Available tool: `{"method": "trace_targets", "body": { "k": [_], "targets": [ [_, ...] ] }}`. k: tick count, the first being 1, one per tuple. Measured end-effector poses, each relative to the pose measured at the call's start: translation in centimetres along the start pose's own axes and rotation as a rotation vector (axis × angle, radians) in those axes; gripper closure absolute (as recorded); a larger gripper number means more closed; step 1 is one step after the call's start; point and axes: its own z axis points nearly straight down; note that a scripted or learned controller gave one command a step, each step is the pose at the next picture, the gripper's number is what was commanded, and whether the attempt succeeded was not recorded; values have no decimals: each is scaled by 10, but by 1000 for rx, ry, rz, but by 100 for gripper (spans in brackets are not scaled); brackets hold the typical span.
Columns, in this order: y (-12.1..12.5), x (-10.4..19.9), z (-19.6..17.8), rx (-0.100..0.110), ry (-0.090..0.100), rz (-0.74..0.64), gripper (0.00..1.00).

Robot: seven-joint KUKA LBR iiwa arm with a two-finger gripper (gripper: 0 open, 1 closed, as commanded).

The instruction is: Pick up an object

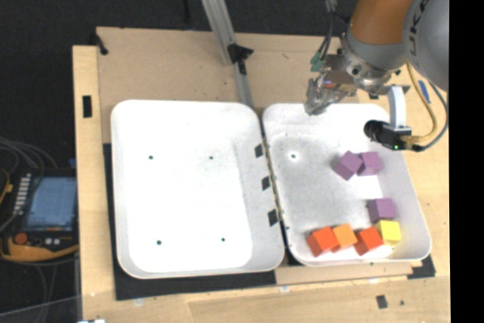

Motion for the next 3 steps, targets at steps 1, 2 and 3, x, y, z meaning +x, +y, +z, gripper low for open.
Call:
{"method": "trace_targets", "body": {
  "k": [1, 2, 3],
  "targets": [
    [-2, 50, -4, 0, 2, -2, 100],
    [-15, 98, 9, 0, 0, 0, 100],
    [-15, 149, 6, -2, 1, -2, 100]
  ]
}}
